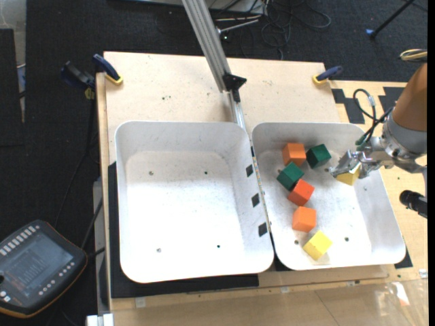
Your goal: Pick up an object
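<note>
Over the right bin (pixel 380 202), pincer (pixel 346 169) clamped on a yellow block (pixel 349 176); lift straight, clear of the green cube (pixel 317 156).

Yellow block (pixel 348 176) sits between the jaws, over the right bin (pixel 380 212).

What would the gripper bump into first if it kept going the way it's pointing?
The gripper points left across the right bin, with a yellow block right at its tip. Going on, it would probably meet the green cube first, though height is hard to judge.
</note>
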Controlling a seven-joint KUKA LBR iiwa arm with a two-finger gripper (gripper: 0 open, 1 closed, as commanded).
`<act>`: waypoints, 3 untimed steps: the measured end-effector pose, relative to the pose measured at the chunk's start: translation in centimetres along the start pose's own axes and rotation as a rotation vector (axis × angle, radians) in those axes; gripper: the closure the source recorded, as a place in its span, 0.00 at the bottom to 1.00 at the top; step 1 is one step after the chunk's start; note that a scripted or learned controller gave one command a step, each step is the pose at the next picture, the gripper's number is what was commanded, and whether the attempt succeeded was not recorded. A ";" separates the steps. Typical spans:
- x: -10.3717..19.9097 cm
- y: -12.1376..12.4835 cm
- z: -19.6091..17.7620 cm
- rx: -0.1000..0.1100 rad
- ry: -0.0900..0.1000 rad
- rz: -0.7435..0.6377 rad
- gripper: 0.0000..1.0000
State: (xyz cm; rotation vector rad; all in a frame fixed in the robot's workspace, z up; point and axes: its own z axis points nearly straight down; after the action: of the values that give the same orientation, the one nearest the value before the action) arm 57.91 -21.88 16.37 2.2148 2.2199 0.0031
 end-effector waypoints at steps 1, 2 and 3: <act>-0.5 -0.1 -6.3 -0.002 -0.001 0.000 1.00; -0.5 0.1 -9.6 0.001 0.000 -0.001 1.00; 4.4 0.3 -8.3 0.007 0.004 -0.005 1.00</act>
State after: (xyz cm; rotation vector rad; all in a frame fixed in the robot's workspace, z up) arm 58.20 -17.45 24.63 2.2152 2.2307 0.0002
